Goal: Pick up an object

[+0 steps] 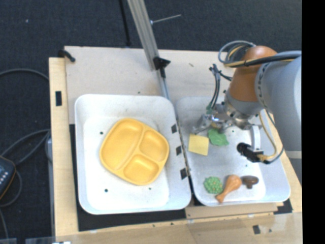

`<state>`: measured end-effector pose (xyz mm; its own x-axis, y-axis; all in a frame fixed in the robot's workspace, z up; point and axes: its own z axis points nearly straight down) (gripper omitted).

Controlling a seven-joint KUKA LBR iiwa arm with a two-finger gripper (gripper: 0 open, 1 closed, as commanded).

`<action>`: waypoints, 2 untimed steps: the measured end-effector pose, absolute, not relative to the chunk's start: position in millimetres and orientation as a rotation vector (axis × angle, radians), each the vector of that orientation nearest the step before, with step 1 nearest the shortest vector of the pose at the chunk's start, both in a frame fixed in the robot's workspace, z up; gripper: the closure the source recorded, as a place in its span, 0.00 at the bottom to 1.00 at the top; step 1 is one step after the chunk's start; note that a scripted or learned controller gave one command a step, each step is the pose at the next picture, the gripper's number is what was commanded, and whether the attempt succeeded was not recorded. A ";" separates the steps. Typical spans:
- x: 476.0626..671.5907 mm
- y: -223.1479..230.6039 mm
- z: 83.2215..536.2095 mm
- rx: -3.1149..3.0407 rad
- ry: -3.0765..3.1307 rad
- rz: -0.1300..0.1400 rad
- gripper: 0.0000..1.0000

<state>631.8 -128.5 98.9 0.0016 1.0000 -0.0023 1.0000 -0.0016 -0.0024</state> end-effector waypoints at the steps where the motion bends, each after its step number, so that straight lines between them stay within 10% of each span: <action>1: 633.6 -129.4 113.1 -2.231 -2.218 -0.003 1.00; 2: 631.9 -130.1 177.7 -2.230 -2.221 -0.007 1.00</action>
<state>631.9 -130.1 177.7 0.0040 1.0000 -0.0012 1.0000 -0.0040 0.0072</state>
